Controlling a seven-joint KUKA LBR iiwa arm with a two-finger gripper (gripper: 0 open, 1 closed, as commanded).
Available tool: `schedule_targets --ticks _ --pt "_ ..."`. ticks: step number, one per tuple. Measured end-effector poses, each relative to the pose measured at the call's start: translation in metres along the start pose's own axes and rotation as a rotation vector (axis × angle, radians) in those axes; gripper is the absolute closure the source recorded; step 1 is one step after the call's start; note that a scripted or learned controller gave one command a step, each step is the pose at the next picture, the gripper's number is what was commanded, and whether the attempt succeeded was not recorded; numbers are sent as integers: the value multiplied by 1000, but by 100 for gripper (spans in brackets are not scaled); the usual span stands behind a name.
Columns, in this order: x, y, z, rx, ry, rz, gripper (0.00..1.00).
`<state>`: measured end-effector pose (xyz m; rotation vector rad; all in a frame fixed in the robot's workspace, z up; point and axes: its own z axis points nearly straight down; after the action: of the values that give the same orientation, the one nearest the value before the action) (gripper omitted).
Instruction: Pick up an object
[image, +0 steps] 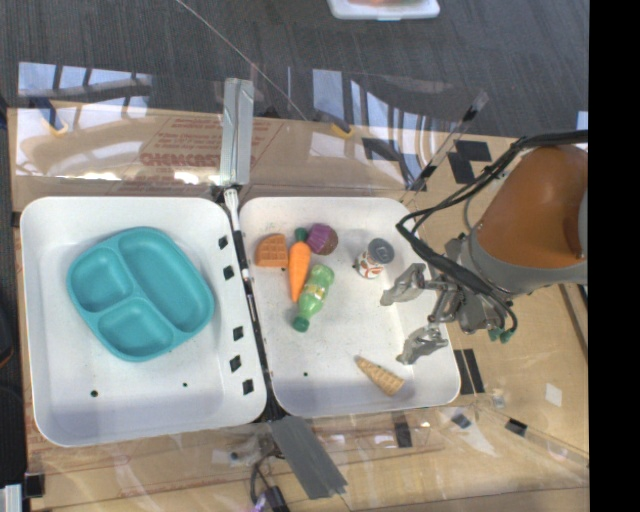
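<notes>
Objects for picking all lie in the right bin (440, 385): an orange carrot (299, 268) near its centre-top, a green bottle (313, 296) tilted just right of the carrot and touching or nearly touching it, a waffle-like brown piece (271, 250) to the carrot's left, a purple round item (322, 239) just above the carrot's top end, a small grey-topped cup (376, 257) further right, and an ice-cream cone (381, 375) lying flat near the bin's lower edge. Claw (412, 317) is over the right part of this bin, fingers spread apart, one finger (402, 287) near the cup and the other (422, 344) above the cone; nothing sits between them. Arm (530, 215) enters from the right, orange band visible above the wrist. Left bin (50, 400) carries a teal divided plate (140, 292), tilted relative to the bin's sides. Both bins rest side by side on the table (560, 420).
</notes>
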<state>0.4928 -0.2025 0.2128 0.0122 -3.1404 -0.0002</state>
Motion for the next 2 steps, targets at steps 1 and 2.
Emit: schedule_targets --ticks 1,2 --pt "-13 41 120 1 -5 154 0" --pt "-46 62 121 0 -3 -295 0"
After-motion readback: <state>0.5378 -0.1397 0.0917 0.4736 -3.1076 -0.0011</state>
